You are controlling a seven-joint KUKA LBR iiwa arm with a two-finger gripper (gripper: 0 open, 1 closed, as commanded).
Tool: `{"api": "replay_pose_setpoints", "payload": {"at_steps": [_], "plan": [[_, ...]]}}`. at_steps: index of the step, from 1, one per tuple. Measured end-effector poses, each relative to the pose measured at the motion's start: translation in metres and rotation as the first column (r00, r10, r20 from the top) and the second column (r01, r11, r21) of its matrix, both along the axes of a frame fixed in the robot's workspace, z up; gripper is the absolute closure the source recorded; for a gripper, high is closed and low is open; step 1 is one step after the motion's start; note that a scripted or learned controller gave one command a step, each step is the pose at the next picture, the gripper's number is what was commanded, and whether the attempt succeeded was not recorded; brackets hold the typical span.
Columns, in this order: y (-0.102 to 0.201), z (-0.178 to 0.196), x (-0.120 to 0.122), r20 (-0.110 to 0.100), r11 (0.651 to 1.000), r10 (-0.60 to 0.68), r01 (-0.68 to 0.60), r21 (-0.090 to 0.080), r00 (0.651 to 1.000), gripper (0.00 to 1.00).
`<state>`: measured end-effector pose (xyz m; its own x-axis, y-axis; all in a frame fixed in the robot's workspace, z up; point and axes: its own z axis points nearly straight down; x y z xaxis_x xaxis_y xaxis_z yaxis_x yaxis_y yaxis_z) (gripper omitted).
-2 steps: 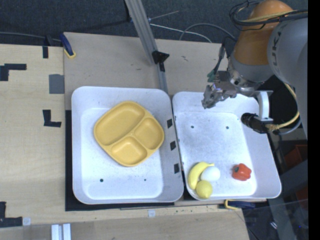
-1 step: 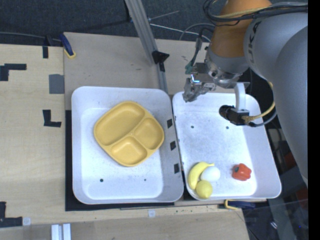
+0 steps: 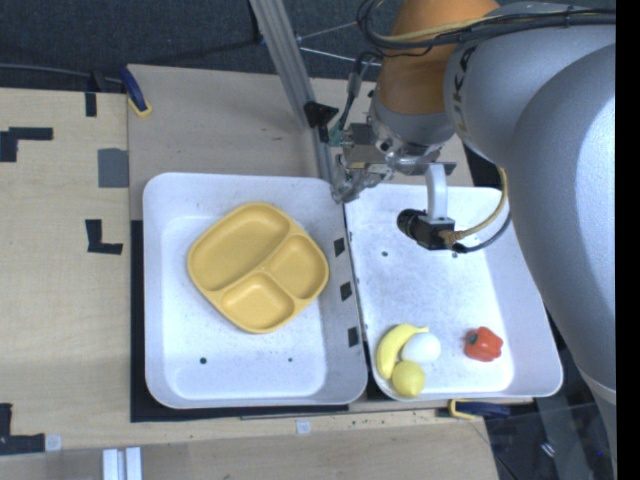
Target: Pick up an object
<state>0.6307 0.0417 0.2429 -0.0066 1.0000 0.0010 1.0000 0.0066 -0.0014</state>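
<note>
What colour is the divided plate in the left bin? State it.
Yellow; the divided plate shows clearly in the camera view.

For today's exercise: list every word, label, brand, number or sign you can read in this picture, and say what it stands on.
No text can be read.
The grey arm bears dark lettering near its orange band, cut off and too blurred to read.
The yellow tray and both white bins carry no writing.

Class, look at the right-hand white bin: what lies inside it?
The right bin holds a banana, a white egg, a lemon and a red pepper. The arm hides its upper right corner.
</note>
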Motion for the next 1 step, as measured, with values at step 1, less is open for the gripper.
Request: {"api": "replay_pose_setpoints", "payload": {"at_steps": [1], "plan": [[0.0508, -0.0038, 0.0247, 0.001, 1.000, 0.000, 0.000, 0.000, 1.000, 1.00]]}}
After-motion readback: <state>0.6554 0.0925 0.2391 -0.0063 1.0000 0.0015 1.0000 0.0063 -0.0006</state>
